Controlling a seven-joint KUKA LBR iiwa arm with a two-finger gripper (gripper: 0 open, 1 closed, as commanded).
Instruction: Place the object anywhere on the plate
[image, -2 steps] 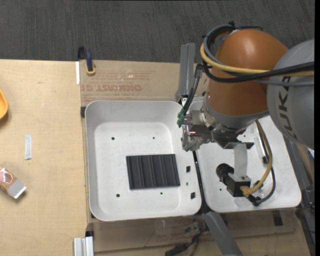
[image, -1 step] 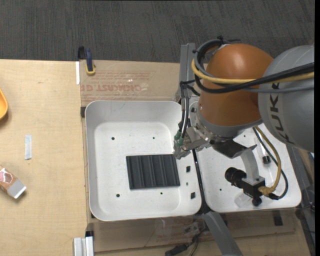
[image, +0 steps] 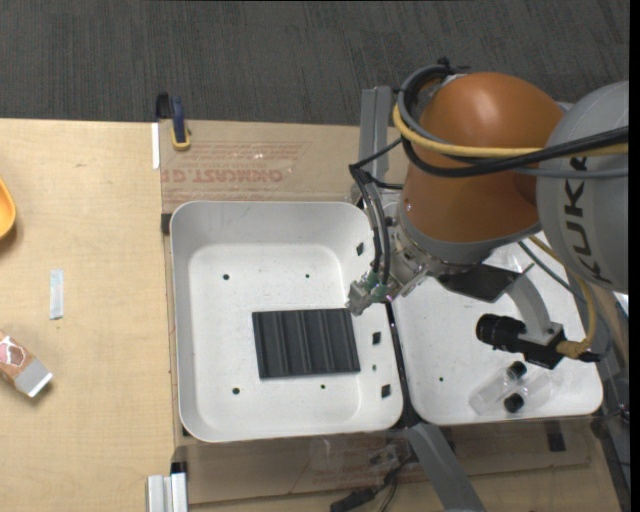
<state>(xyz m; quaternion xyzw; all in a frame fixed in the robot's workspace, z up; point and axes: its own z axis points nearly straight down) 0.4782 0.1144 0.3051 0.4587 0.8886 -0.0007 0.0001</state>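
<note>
Plate (image: 305, 342), dark and ridged, lies in left bin (image: 200, 300) beside pincer (image: 362, 296).

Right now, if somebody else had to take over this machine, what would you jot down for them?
Gripper: low over the right edge of the left bin, just past the upper right corner of the dark ridged plate. I cannot tell whether its fingers are open or whether it holds anything.
Things: the plate lies flat in the left bin with nothing on it. A clear object with dark caps lies in the right bin, near its front.
Done: nothing placed yet.
Left: get the object onto the plate.
</note>
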